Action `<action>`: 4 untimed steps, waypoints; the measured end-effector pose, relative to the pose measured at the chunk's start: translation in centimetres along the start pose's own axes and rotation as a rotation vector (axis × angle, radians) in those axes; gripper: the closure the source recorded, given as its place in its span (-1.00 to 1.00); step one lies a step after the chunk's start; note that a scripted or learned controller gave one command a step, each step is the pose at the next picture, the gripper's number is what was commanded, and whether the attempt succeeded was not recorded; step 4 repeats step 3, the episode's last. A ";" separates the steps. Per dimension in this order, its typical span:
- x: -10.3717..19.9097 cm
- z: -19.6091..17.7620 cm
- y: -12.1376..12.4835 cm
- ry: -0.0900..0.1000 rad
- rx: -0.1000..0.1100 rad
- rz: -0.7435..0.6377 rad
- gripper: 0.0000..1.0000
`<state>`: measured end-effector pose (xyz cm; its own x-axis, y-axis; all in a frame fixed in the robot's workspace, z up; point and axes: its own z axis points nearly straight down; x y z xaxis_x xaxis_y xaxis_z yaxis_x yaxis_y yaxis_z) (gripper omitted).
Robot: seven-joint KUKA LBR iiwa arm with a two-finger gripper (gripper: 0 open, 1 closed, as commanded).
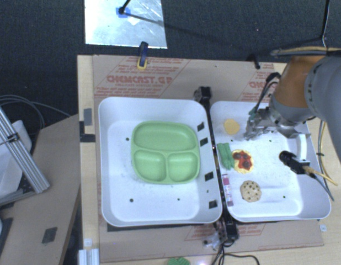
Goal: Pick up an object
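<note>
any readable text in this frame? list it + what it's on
"CHEMCAST GP", red print on the brown board under the bins, behind the left bin.
More red print on the same board behind the right bin and along the front edge: too blurred to read.
Small label at the right bin's left wall: too small to read.
Nothing legible on the green tray or the food items.

**Around the bins**

A brown board with red lettering (143, 77) covers the desk (60, 148) beneath both bins. A yellow-and-black clamp (142, 56) grips its far edge. Beyond lies a shiny foil sheet (125, 14) on dark carpet (32, 32). Aluminium framing (16, 148) slants at the left, with grey cables (27, 101) trailing behind it.
</note>
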<state>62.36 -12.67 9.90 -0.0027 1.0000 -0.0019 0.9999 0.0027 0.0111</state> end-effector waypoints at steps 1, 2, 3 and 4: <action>0.0 0.1 0.0 0.000 0.001 0.000 -1.00; -7.1 -5.5 0.2 -0.003 0.004 0.006 -1.00; -0.3 -12.4 5.0 0.001 -0.001 -0.008 -1.00; -0.3 -12.4 5.0 0.001 -0.001 -0.008 -1.00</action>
